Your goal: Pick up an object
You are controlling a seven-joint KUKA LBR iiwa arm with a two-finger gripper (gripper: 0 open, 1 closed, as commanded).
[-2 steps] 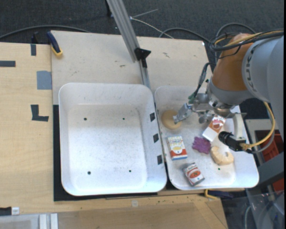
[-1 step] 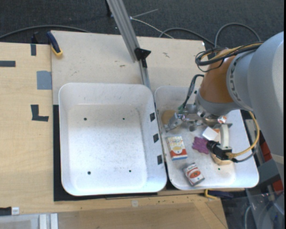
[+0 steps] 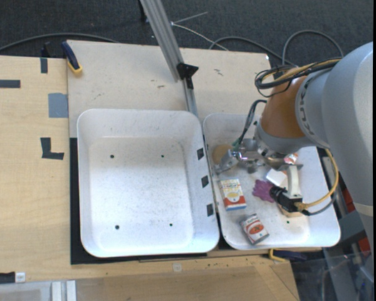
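White bins sit side by side on the desk; the arm's end effector [image 3: 238, 157] hangs low in the right bin [image 3: 319, 231], just above the small boxes [image 3: 233, 194] and purple scrap [image 3: 263, 189], presumably lining up a pick. Whether it's clenched or released, I can't tell

1. The arm [image 3: 338, 105] is cut off by the right edge.
2. The arm covers the right bin's [image 3: 313, 234] far right corner.
3. The gripper [image 3: 238, 158] is too small and cluttered to read.
4. Print on the two small boxes [image 3: 233, 194] [image 3: 255, 228] is illegible.
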